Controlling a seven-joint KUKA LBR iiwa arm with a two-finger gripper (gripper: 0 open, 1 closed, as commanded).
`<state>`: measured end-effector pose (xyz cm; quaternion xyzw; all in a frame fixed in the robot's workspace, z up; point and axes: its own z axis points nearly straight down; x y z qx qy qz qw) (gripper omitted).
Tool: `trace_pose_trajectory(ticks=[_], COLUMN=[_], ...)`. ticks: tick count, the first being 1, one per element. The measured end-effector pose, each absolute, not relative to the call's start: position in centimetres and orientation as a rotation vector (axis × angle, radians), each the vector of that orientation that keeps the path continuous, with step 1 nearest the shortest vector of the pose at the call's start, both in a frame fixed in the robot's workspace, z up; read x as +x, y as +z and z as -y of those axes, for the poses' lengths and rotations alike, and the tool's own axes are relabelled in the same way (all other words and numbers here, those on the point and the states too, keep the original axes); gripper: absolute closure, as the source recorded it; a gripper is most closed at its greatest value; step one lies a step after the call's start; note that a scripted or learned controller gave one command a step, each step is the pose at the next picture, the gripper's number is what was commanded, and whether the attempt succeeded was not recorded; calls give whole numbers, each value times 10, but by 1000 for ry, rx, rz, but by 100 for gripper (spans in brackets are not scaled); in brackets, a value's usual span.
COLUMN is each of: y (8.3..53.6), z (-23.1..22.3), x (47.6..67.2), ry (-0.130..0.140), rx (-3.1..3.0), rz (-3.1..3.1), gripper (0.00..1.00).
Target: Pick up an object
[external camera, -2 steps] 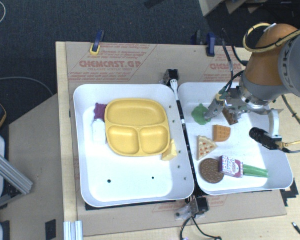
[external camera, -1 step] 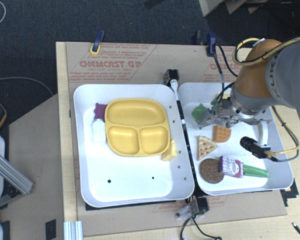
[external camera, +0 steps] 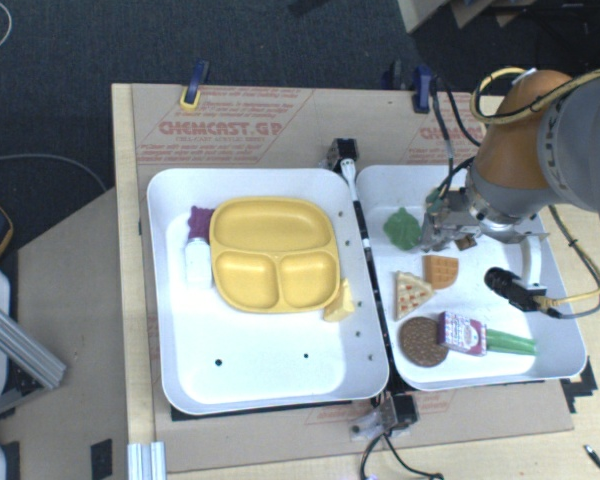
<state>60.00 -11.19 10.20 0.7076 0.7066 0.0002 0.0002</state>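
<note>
The gripper (external camera: 446, 230) hangs over the right bin (external camera: 560, 363); whether it is parted is unclear. Just below it lies the orange cracker (external camera: 441, 270), nearest of 5 objects

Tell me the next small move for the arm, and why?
Probably lower the hand slightly toward the green toy in the right bin. The hand hovers just beside it, and nothing can be seen held, so a pick appears not yet made.
</note>
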Motion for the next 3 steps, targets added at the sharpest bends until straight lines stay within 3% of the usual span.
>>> trace_pose_trajectory(ticks=[2, 3], y=[203, 227], z=[108, 109], x=[613, 614], ry=[6, 5], rx=[2216, 2217], rz=[-2217, -2219], gripper=[100, 100])
